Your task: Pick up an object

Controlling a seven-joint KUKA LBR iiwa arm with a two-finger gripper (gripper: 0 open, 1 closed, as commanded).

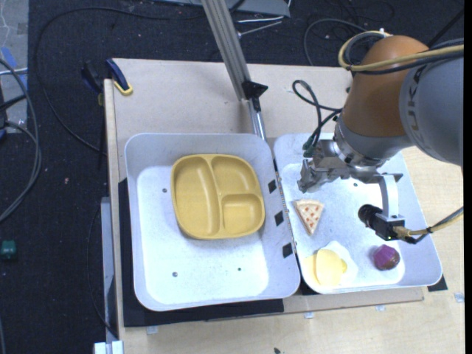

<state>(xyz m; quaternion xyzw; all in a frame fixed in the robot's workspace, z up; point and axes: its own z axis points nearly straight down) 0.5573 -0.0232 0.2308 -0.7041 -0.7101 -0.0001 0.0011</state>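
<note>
Surroundings: dark floor with loose cables around a pale wooden table [184, 94] bearing two shallow white bins.
End effector: grey two-finger end effector [310, 186] low in the right white bin [417, 271], near its left wall; opening cannot be told, nothing seen in its grip.
Nearest object: triangular pizza-slice toy [309, 216], just below the end effector.
Other objects: yellow-and-white fried-egg toy [330, 265] at the near edge; small purple round object [386, 257] to its right.
Left white bin [147, 271]: yellow three-compartment plastic plate [217, 195].

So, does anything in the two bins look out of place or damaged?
Nothing stands out. The yellow tray lies flat in the left bin, slightly turned. In the right bin, the pizza slice, the yellow piece and the purple piece lie apart and look whole. The gripper hangs above the pizza slice.
</note>
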